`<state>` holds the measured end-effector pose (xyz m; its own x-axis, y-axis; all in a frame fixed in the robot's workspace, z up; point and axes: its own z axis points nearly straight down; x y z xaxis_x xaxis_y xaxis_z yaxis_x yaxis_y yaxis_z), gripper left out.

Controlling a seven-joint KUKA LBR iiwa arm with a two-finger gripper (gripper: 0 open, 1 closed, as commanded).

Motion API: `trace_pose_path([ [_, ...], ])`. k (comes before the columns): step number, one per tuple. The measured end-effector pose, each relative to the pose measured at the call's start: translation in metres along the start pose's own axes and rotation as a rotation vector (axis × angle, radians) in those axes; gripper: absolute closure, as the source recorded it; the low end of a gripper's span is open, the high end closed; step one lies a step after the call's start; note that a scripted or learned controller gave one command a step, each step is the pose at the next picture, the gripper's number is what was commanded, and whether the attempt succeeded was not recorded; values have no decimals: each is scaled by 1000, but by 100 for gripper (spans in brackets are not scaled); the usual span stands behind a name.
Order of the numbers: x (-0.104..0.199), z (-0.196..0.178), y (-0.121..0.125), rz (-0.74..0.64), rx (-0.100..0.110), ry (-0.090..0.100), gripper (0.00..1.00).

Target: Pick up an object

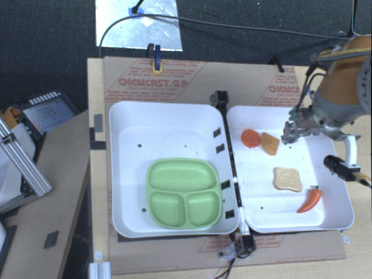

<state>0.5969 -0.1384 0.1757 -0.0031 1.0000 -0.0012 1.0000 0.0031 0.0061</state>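
In the right bin lie a red tomato slice, a tan crusty piece of food touching it, a slice of toast and a red-orange pepper. My gripper hangs at the bin's upper right part, just right of the tan piece and above the toast. It looks small and dark, and nothing shows between its fingertips.
The left bin holds a green three-compartment plate. A black divider clip row runs between the bins. A yellow clamp sits at the back of the bench, with cables across the dark floor behind.
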Motion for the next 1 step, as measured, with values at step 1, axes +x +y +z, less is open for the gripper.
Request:
trace_pose_path([
  [1,-9,-49,3,1,-1,-1,100],
])
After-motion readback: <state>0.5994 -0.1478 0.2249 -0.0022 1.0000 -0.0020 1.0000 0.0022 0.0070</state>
